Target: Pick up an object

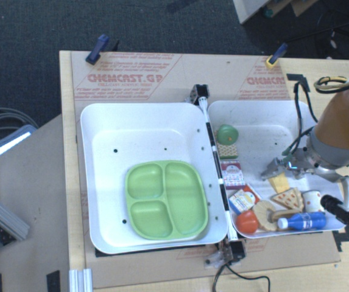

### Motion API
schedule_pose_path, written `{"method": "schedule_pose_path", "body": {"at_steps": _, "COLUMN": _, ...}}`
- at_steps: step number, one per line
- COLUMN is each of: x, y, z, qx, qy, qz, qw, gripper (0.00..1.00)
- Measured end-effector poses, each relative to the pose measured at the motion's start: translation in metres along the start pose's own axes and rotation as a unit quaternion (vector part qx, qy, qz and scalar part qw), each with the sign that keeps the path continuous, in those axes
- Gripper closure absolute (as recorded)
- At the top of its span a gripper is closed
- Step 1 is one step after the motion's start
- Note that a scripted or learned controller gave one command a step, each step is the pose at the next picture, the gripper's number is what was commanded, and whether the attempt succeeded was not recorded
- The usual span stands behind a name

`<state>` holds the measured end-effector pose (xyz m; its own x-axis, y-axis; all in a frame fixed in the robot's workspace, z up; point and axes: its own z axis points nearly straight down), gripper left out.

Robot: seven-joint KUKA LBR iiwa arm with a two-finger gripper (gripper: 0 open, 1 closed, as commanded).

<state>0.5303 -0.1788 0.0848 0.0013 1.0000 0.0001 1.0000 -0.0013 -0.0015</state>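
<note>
In the right-hand shallow white bin (pixel 247 111), the two-finger gripper (pixel 276 168) hangs low over a pale yellow cheese-like block (pixel 278 184), likely today's target; its opening I cannot tell. Toys crowd the front wall, leaving open floor behind, near the round green object (pixel 227 134).

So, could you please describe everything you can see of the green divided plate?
The green divided plate is pale green and looks like plastic, a rounded rectangle with three compartments: two at the far side and one wider at the near side. It lies flat and upright on the floor of the left bin, toward its near right part. Its compartments hold nothing.
</note>
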Motion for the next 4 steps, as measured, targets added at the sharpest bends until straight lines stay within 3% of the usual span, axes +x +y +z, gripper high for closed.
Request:
{"method": "schedule_pose_path", "body": {"at_steps": 1, "x": 0.014, "y": -0.037, "z": 0.001, "qx": 0.0, "qy": 0.0, "qz": 0.0, "qw": 1.0, "gripper": 0.0}}
{"method": "schedule_pose_path", "body": {"at_steps": 2, "x": -0.044, "y": 0.002, "z": -0.037, "qx": -0.001, "qy": 0.0, "qz": 0.0, "qw": 1.0, "gripper": 0.0}}
{"method": "schedule_pose_path", "body": {"at_steps": 3, "x": 0.028, "y": -0.022, "z": 0.001, "qx": 0.0, "qy": 0.0, "qz": -0.001, "qw": 1.0, "gripper": 0.0}}
{"method": "schedule_pose_path", "body": {"at_steps": 4, "x": 0.001, "y": -0.011, "z": 0.0, "qx": -0.002, "qy": -0.001, "qz": 0.0, "qw": 1.0, "gripper": 0.0}}
